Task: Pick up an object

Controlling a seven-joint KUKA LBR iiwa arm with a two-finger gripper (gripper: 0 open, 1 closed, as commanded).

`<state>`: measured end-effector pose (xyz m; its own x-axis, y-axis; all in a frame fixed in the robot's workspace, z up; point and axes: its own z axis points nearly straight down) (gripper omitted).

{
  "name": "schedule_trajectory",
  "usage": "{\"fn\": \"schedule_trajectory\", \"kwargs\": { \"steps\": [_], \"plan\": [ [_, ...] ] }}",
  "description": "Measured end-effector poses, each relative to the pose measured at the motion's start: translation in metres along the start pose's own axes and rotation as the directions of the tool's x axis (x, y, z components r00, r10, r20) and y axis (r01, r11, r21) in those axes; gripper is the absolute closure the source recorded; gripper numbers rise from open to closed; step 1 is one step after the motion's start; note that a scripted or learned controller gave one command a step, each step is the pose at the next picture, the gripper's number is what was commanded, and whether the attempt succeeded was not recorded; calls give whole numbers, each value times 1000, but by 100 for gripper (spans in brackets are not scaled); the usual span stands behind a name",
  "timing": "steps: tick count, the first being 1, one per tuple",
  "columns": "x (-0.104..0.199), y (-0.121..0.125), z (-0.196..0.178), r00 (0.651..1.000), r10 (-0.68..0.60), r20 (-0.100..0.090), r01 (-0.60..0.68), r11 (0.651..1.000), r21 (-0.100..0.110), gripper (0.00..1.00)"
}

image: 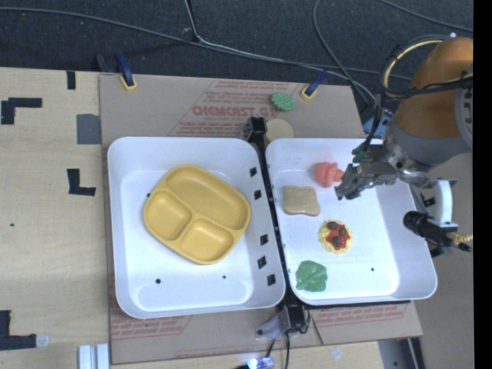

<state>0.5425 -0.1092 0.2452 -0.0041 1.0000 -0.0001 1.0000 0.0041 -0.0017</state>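
White plastic bins: two, side by side, left bin (123,229) and right bin (384,275) meeting at a central black divider. Yellow compartment tray (196,214): one, filling mid left bin, clear margin along all four walls. Right bin items: four. Pink piece (327,173) at 12 o'clock, toast slice (300,201) at 9, small pizza (335,237) centre, green leaf (311,275) at 7; open floor from 3 to 5. Gripper (348,188) just beside pink piece at its 4 o'clock, nothing visibly clamped; finger spacing not discernible.
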Motion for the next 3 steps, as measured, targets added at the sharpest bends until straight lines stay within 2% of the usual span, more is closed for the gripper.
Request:
{"fn": "schedule_trajectory", "kwargs": {
  "steps": [2, 3],
  "plan": [
    [101, -22, 17, 1000, -1, -1, 1, 1000, 1, 100],
    [156, -19, 29, 1000, 0, 0, 0, 1000, 2, 100]
  ]
}}
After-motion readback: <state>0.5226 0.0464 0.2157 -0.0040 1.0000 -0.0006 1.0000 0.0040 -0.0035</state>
